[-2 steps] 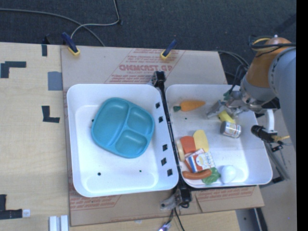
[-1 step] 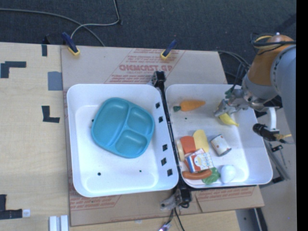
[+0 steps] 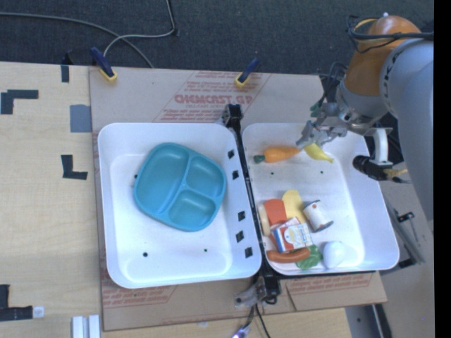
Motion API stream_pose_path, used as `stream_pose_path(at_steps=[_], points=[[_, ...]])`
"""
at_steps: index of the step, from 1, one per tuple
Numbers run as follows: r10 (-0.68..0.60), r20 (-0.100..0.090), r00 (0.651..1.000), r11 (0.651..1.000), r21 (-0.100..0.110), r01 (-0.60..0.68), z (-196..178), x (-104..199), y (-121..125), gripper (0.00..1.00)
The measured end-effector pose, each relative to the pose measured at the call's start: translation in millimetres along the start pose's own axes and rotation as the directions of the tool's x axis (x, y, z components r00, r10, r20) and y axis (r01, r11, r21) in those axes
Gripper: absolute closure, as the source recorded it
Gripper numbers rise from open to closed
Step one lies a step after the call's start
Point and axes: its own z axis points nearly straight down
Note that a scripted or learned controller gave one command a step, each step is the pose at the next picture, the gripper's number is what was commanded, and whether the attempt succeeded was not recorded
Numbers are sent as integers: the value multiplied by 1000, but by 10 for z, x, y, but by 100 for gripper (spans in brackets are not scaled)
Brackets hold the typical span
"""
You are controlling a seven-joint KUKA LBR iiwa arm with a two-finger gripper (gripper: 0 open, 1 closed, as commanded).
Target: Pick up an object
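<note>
On the far left the bench [image 3: 42, 210] shows bare light wood with a few dark tape marks, and a sheet of printed cardboard [image 3: 204, 97] lies under both bins, held at its far edge by two blue and yellow clamps [image 3: 103, 63]. The left bin [image 3: 127, 259] holds a blue divided plate [image 3: 180, 186] lying flat, slightly toward the bin's far side, with three compartments facing up. A row of black clips [image 3: 243, 210] runs along the seam where the two bins meet. In the right bin [image 3: 366, 217], an orange toy carrot [image 3: 280, 154] lies near the far wall with its green end toward the seam. Toward the near left corner a cluster sits packed together: an orange block [image 3: 273, 210], a yellow piece [image 3: 292, 204] just beside it, a small red and white carton [image 3: 290, 236], a small can [image 3: 318, 215] on its side, a red sausage-like piece [image 3: 287, 256] with something green [image 3: 310, 262] at its end, and a white ball [image 3: 332, 253]. Just right of the carrot a yellow banana [image 3: 320, 153] lies on the bin floor, and the gripper [image 3: 311, 136] stands right above it, close to or touching its left end; whether the tool is spread or pressed together cannot be told from this view. The grey arm [image 3: 409, 69] with its orange band [image 3: 370, 55] reaches in from the upper right
</note>
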Motion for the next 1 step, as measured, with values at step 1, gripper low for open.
stream_pose_path(at_steps=[1], points=[[0, -1, 1000, 1000, 2, 0, -311, 911, -108, 100]])
